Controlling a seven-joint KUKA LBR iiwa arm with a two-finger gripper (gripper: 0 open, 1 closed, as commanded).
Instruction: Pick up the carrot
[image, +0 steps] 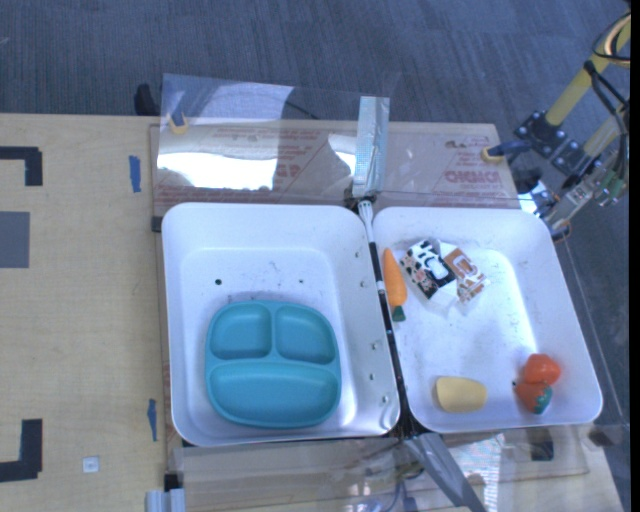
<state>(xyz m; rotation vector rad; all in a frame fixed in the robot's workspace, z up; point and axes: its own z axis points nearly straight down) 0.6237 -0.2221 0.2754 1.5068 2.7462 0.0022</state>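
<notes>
Carrot (394, 277) lies at right bin's (575, 300) left wall, well apart from pincer (553, 205) at far-right corner; pincer state indiscernible.

arm (585, 130): I see dark metal brackets and thin rods, upper right of frame | cables (612, 52): I see one yellow hose or tube, black wires looped beside it | markings: I can't read any

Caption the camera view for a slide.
Carrot lies against the right bin's left wall; teal tray sits in the left bin.
</notes>
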